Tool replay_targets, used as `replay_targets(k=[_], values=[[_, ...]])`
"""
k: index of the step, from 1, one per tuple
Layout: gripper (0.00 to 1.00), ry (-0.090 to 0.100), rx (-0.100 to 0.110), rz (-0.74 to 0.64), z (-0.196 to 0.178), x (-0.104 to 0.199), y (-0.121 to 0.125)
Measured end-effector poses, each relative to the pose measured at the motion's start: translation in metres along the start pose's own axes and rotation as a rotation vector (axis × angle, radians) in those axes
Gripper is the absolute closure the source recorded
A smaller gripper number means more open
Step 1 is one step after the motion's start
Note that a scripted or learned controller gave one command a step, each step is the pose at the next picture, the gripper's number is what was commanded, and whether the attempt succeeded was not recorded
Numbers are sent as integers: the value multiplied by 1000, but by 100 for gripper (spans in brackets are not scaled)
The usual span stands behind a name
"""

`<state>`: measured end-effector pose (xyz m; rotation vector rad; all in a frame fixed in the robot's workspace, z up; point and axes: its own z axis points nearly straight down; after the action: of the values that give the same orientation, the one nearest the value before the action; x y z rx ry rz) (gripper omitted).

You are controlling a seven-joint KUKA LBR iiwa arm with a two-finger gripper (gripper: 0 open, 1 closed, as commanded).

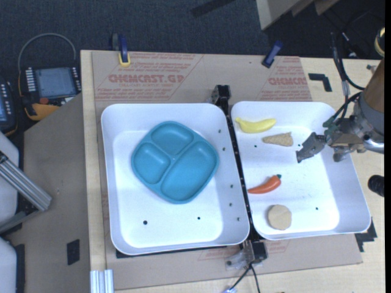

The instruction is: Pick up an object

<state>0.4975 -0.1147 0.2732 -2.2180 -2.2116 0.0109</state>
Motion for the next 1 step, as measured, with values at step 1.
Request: replay_targets(k=[1], values=[[0, -2, -12, -3, -6, 0, 2]])
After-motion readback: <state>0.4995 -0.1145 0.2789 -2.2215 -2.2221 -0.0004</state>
